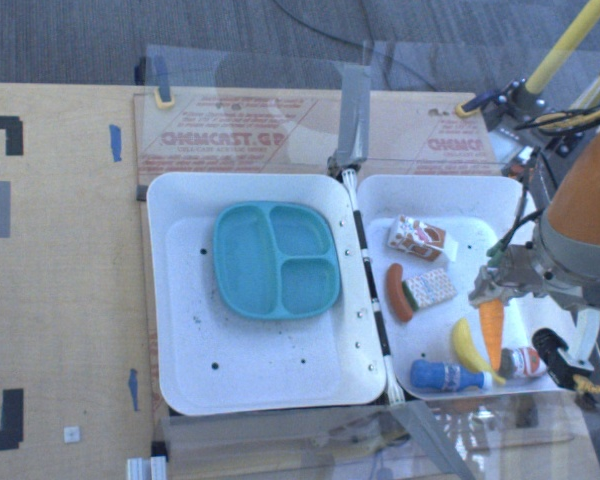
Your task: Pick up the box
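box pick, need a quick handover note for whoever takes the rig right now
Gripper: over the right bin, near its right side, just above the carrot; nothing seen between its fingers.
Box: lying in the right bin's upper part, apart from the gripper.
Also in that bin: a sausage, a banana, a blue bottle. Teal tray sits in the left bin.
Done: nothing yet. Left: reach the box, grasp, lift.

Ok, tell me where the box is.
The box lies near the back of the right bin, just above the hot dog and left of the gripper.
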`<control>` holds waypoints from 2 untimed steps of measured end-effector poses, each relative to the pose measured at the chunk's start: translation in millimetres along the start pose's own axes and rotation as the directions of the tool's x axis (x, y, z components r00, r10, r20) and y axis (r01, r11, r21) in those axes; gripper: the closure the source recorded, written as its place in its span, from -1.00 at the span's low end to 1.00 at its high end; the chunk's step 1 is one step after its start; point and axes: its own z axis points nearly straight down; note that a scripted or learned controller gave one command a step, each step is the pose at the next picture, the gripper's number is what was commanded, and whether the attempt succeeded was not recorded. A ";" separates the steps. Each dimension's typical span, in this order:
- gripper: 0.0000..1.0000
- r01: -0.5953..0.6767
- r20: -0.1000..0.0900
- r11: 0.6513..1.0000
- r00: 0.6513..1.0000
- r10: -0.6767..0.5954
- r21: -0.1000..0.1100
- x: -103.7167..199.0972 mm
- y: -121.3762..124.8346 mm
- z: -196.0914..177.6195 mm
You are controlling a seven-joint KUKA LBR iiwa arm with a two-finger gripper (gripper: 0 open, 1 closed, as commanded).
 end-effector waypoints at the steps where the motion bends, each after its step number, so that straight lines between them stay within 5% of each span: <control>1: 1.00 -0.173 -0.001 0.985 0.985 0.173 0.004 -6.3 -10.2 11.6; 2: 1.00 -0.048 -0.001 0.999 0.999 0.048 0.003 7.6 -11.4 2.6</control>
